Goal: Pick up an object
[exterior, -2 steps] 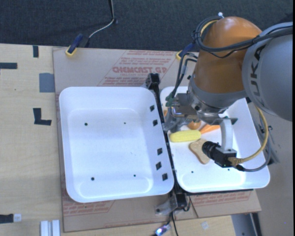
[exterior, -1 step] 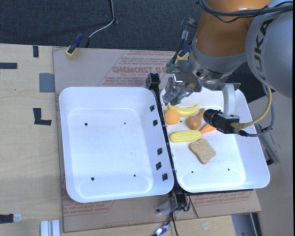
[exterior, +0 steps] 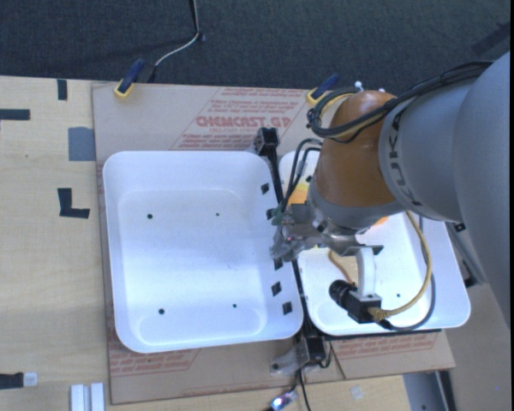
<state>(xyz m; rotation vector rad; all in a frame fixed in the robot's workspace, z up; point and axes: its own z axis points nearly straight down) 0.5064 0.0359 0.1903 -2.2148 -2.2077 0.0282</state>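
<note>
Grey arm (exterior: 463,144) with orange band (exterior: 355,152) hangs over the right bin (exterior: 437,315), covering its contents; the objects and the jaws' state I cannot tell. Left bin (exterior: 188,255) lies beside.

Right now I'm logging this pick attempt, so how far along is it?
Done: the grey arm with the orange band has reached down into the right shallow white bin. In hand: nothing I can see; the wrist blocks the end effector. Left: securing an object and lifting it out.
</note>
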